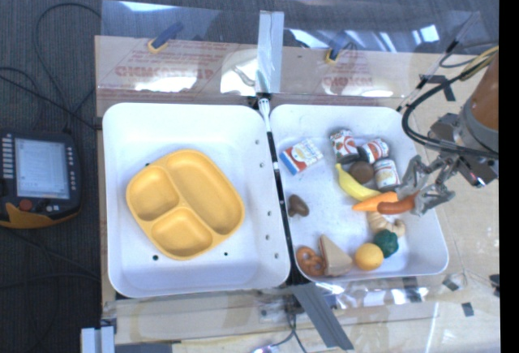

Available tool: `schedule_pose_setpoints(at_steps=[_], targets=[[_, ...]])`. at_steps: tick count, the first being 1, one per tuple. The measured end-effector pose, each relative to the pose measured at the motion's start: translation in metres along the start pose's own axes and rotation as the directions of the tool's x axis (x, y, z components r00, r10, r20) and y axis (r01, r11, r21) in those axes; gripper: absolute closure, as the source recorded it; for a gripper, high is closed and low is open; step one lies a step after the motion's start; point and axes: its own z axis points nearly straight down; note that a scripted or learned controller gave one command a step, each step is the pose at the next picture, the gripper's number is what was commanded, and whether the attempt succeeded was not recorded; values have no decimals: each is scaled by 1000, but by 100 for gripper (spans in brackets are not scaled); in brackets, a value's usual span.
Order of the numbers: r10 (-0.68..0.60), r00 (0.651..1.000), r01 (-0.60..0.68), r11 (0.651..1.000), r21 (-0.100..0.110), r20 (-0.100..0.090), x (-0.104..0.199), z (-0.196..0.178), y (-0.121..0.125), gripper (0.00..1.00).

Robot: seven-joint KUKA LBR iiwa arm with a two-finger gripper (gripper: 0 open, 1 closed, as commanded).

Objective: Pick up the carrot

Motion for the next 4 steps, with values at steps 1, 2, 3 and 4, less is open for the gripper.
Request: schedule_pose_setpoints(at_steps=[1, 2, 3, 4], targets=[[-177, 984, 177, 984, 2, 3, 7, -29, 16, 100], [-177, 984, 177, 984, 0, 3, 7, -28, 16, 0], [-385, 923, 385, 923, -10, 0, 5, 147, 1, 0], [-391, 920, 391, 920, 13, 0, -22, 159, 36, 0]])
